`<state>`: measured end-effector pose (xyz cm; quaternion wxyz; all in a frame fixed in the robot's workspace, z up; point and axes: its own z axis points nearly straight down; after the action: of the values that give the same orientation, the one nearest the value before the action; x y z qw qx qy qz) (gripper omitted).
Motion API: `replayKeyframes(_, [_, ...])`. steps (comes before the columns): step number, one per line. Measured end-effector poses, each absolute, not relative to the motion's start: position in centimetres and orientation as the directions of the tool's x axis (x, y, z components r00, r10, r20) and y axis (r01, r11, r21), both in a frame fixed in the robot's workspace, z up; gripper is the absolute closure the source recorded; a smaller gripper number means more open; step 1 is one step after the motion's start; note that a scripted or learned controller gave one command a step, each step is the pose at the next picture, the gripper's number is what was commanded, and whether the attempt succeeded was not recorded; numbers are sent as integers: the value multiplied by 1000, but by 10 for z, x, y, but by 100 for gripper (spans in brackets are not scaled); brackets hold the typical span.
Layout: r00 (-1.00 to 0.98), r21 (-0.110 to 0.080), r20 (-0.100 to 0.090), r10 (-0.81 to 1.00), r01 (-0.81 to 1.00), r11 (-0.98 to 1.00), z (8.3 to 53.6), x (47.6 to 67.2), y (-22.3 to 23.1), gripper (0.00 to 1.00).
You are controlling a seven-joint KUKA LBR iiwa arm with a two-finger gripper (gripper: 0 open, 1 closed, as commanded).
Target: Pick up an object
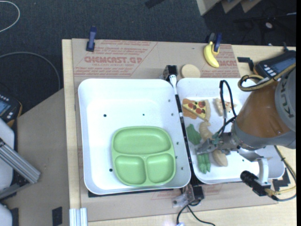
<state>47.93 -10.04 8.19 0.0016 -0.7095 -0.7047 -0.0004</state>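
So nearest the camera, the left bin (89, 126) has a green divided plate (143, 155) sitting toward its near edge, a bit right of the middle, with two small compartments on the near side and one long one behind them. Rest of that bin is bare white.

The right bin (235, 173) is where the action is. The arm (263, 117) comes in from the right edge of the table (56, 126) and hangs low over the bin's near half, with the hand (211, 146) down among a little pile of toy food. Can't tell if it's apart or together, everything there is too cluttered. A green pea-pod thing (203, 163) lies just at the near-left of the hand, a tan oval piece (219, 159) just beside it on the right, and a green leafy piece (193, 133) along the bin's left wall.

Farther back in that same bin there's a pizza slice (195, 108) near the far-left corner, well clear of the hand.

Beyond the bins, a yellow banana (210, 55) lies near the table's far edge, with a round tan disc (190, 71) just nearer than it.
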Motion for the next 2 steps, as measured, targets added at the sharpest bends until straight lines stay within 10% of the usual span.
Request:
replayKeyframes(1, [2,8,1,1000,1000,-2,98,482,-98,100])
replayKeyframes(2, [-10,13,1,1000,1000,10,190,533,-12,100])
